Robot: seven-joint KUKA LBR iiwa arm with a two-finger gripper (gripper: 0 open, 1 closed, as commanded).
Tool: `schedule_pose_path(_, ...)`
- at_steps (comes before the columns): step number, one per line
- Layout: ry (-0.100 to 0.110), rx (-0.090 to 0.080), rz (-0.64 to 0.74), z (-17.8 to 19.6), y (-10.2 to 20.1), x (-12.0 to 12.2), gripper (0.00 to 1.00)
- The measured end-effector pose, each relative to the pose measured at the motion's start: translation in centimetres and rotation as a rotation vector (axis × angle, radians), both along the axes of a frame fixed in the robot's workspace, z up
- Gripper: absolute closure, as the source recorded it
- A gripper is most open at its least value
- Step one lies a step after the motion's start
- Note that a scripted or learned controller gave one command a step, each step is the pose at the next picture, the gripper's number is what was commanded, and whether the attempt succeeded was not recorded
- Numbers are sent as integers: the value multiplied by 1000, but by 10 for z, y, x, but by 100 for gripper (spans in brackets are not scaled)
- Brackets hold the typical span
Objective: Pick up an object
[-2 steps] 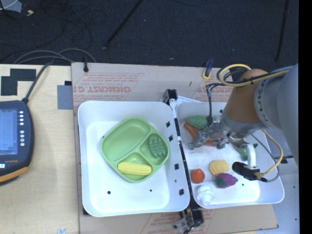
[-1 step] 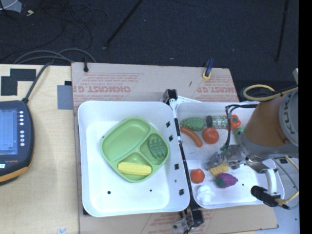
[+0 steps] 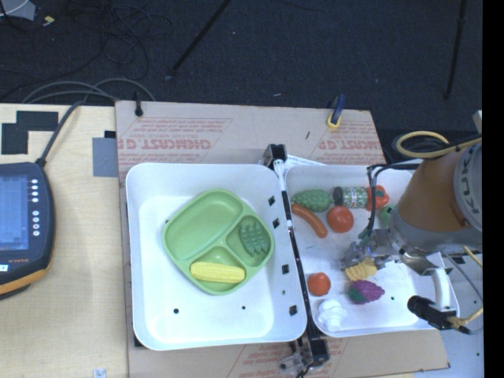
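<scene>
A flat brown cardboard sheet (image 3: 197, 132) with red writing lies under the white bins. At its twelve o'clock edge, toward one o'clock, sits a small blue and yellow clip (image 3: 337, 110). At nine o'clock rests a black and orange handheld screen (image 3: 22, 219) on a pale wooden table (image 3: 79, 305). Black cables (image 3: 94, 22) run over the dark floor at eleven o'clock.
</scene>
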State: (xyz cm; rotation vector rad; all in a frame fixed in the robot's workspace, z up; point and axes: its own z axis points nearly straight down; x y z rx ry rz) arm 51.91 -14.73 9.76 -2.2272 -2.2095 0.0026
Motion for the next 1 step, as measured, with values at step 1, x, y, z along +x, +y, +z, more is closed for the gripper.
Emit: schedule_pose_path(1, -6, 3, 19, 95, 123, -25, 100)
